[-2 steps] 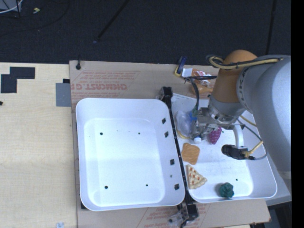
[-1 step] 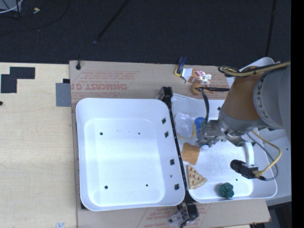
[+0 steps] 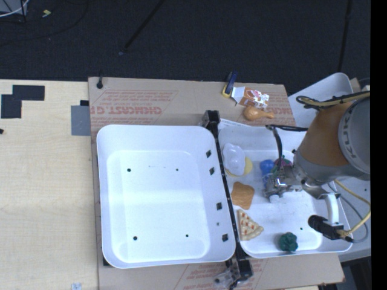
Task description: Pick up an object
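My gripper hangs low over the middle of the right bin, pointing down at the bin floor. Just up and left of it lies a small blue object. A brown bread-like piece rests to the gripper's left, apart from it. Below that is a pizza slice. A green lump sits near the bin's front edge. A clear cup and a yellow piece lie at the bin's left side.
The left bin adjoins the right one along a black divider. Behind the bins, on the cardboard, lie an orange toy, a red-and-white packet and a blue-yellow clip. The arm's cables trail at the right.
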`<state>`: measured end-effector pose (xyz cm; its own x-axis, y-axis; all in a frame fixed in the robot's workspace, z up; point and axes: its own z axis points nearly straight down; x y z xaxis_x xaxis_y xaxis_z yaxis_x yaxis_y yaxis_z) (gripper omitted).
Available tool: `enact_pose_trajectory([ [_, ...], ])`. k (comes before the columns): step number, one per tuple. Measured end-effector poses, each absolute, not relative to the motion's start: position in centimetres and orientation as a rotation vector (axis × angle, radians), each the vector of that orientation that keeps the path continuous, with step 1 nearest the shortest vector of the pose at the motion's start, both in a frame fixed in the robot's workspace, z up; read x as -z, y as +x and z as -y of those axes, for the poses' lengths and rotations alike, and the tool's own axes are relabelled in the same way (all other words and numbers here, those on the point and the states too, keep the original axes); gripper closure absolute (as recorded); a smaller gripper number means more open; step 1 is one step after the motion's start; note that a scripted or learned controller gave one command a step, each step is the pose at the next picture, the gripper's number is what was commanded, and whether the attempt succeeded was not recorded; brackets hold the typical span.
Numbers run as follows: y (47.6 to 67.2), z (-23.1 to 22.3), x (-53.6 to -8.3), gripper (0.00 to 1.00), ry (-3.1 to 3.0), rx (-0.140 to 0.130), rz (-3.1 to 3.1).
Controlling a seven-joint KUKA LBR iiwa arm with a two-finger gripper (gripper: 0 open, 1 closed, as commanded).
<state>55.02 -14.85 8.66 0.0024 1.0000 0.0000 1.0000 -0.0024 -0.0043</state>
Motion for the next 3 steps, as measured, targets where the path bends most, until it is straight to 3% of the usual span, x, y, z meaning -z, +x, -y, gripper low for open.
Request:
enact_pose_trajectory([
  [2, 60.0, 19.4, -8.8, 1.0, -2.221, -0.003, 2.221],
  [3, 62.5, 17.8, -8.2, 1.0, -2.188, -0.081, 2.169],
])
